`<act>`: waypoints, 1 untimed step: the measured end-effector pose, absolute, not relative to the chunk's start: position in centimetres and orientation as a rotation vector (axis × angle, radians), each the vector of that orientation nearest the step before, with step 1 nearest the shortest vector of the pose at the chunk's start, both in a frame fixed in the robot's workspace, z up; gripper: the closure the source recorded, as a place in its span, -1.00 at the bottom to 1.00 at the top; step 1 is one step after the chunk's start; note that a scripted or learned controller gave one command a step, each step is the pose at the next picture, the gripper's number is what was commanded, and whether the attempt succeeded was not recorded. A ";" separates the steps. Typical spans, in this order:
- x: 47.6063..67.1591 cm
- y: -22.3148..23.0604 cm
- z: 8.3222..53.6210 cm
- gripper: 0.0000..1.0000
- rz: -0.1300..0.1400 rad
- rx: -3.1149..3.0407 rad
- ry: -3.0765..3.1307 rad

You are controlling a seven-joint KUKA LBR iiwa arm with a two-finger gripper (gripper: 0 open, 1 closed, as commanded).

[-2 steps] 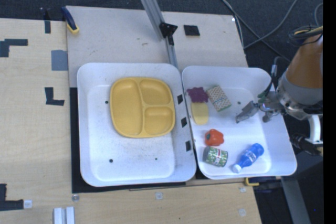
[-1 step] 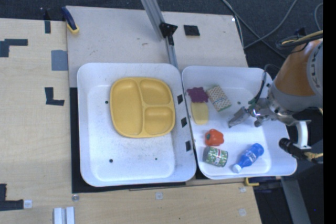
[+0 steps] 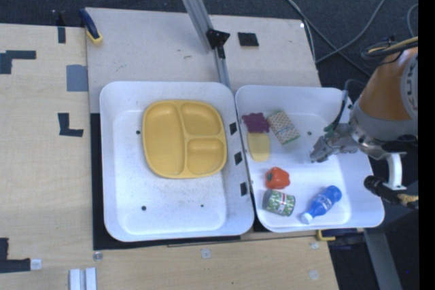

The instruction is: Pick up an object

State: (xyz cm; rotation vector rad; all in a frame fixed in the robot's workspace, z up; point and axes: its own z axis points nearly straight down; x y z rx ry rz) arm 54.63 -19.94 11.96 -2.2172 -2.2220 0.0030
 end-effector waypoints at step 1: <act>54.4 -20.1 16.2 1.00 -0.002 -2.222 -2.224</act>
